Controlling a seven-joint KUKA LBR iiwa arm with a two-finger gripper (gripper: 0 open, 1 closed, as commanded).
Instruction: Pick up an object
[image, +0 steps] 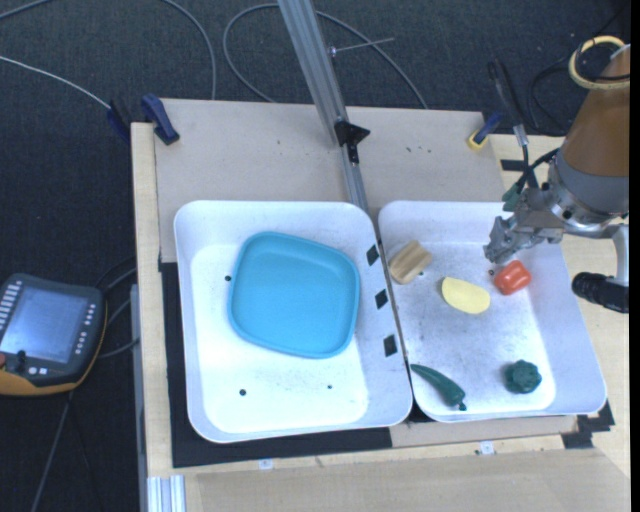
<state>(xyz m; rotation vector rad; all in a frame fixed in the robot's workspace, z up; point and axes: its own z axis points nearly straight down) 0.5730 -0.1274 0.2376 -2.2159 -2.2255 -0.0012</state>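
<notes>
Two white bins sit side by side on a bench. The left bin (200, 300) holds a big blue plate (295, 293) that lies flat in its middle. The right bin (570, 330) holds five small things. A tan block (409, 262) lies near the top left corner of that bin, close to the wall between the bins. A yellow lump (466, 296) lies near the middle. A small red thing (512, 278) sits just to the right of the yellow lump and a little higher. A dark green round thing (521, 377) lies near the bottom right corner. A long green pepper (439, 386) lies along the bottom left edge.

The arm (600, 130) comes in from the right side, and it has an orange band near the top. Its gripper (502, 247) hangs over the right bin, just above the red thing and very close to it. I cannot tell if the gripper is open or closed, because it looks dark and small from here. Nothing shows between its tips
</notes>
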